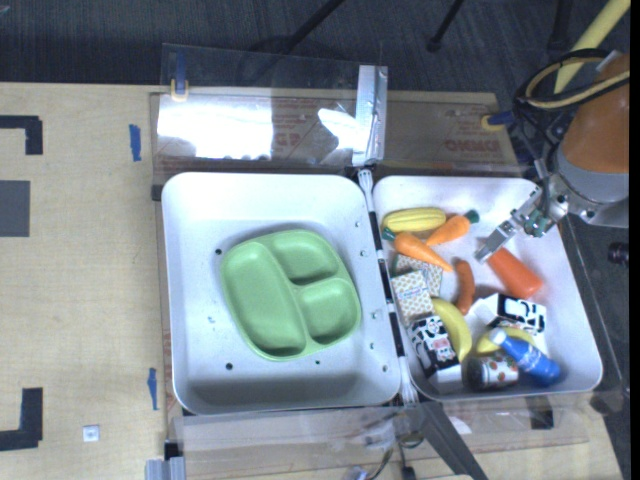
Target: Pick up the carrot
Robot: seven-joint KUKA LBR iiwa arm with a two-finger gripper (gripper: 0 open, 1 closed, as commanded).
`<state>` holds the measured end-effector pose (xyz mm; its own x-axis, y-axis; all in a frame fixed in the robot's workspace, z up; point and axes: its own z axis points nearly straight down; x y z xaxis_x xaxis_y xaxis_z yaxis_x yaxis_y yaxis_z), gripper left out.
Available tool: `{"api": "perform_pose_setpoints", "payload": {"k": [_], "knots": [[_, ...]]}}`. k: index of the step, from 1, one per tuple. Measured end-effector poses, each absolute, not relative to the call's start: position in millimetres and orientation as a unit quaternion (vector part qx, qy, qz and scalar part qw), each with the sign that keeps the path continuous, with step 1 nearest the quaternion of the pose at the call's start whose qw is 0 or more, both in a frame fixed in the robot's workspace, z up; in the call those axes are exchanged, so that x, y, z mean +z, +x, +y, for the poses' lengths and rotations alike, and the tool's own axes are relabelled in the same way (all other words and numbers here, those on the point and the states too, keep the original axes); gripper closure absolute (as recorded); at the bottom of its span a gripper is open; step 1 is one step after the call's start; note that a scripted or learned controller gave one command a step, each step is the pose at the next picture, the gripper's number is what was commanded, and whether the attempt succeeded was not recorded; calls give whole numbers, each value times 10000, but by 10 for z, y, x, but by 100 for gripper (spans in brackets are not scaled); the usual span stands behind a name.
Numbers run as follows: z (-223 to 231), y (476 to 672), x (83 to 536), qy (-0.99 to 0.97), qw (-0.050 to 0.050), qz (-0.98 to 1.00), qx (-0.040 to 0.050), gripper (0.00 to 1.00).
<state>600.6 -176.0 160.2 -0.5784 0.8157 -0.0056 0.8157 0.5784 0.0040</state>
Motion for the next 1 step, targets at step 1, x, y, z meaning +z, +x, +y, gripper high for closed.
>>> {"api": "perform_pose_setpoints", "payload": {"k": [1], "knots": [[-2030, 6091, 1673, 2802, 47, 9599, 3, 0]]}}
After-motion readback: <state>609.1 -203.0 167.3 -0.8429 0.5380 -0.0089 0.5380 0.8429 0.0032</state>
